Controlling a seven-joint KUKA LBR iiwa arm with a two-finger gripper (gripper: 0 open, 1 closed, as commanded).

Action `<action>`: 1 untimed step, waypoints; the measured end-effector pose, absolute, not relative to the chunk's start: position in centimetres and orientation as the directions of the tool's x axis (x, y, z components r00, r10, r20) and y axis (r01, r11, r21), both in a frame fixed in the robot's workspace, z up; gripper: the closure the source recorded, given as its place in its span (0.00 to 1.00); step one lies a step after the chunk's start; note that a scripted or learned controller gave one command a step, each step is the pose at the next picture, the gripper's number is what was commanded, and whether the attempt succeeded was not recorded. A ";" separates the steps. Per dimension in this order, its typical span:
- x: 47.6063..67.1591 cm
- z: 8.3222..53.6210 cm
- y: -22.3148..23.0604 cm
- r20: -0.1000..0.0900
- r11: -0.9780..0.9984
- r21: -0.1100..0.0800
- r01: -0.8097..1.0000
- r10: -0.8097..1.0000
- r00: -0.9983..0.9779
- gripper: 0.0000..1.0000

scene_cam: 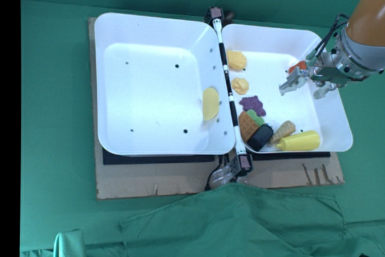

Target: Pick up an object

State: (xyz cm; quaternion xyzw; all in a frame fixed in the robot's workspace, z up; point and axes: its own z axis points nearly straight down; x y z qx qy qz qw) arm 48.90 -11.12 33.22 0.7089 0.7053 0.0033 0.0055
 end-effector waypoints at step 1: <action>46.5 26.7 -14.1 -0.001 -0.009 -0.003 1.000 1.000 0.009 0.00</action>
